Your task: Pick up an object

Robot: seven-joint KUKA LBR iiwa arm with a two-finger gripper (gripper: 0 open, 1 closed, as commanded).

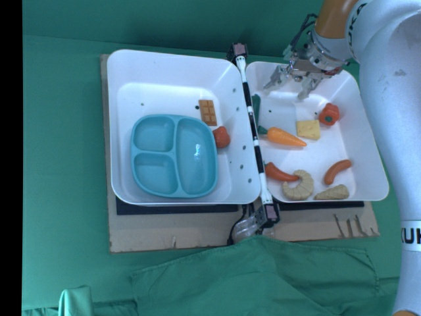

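My gripper point(289, 87) hangs over the back of the right bin point(368, 143), open, with nothing between its spread fingers. Below it in that bin lie an orange carrot point(286, 137), a yellow square cracker point(308, 130) and a red tomato-like piece point(329, 114). Toward the front of the bin are a red chili point(281, 173), a croissant point(299, 184), an orange sausage point(337, 171) and a tan bread piece point(332, 192). A dark green item point(256, 104) lies against the bin's left wall.
The left bin point(164, 68) holds a blue divided plate point(174, 155), a brown waffle square point(208, 112) and a red-orange piece point(222, 137). A black-and-white striped bar point(252, 124) runs between the bins. Green cloth point(263, 282) lies bunched in front of the bench.
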